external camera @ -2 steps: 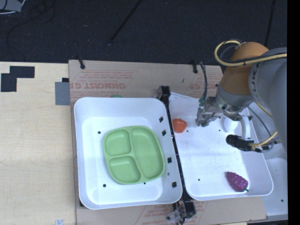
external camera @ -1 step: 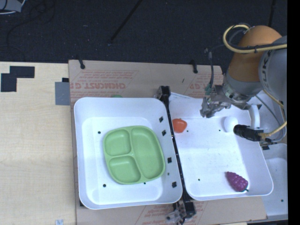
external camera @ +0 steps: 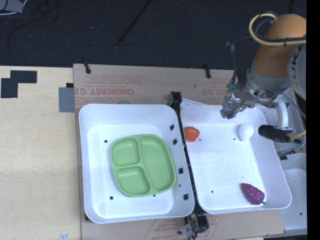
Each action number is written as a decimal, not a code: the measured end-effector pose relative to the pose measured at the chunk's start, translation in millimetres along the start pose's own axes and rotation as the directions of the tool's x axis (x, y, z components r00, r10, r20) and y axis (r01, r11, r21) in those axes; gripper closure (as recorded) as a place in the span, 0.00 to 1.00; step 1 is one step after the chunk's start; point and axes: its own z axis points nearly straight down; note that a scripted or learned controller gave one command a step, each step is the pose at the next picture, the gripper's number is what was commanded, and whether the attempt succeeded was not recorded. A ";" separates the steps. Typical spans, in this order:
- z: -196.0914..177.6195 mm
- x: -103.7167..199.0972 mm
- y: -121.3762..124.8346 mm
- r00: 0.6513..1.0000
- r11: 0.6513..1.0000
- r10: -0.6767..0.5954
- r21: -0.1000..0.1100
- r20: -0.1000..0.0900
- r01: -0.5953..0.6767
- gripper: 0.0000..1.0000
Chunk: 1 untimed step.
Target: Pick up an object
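Three small objects lie in the right bin (external camera: 280,174): an orange-red piece (external camera: 191,133) by its left wall, a white ball (external camera: 245,132) near the far right, and a purple grape bunch (external camera: 253,193) in the near right corner. My gripper (external camera: 230,107) hangs over the bin's far rim, above and left of the white ball, with nothing visible between its fingers.
The left bin (external camera: 95,129) holds a green three-compartment plate (external camera: 143,164). A black divider (external camera: 181,149) runs between the bins. A black cylindrical part (external camera: 274,132) sticks in over the right bin's right wall. Cardboard lies under both bins.
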 end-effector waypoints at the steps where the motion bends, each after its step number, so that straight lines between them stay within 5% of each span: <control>1: -25.3 -1.6 0.1 1.000 1.000 0.000 0.002 -0.001 0.000 1.00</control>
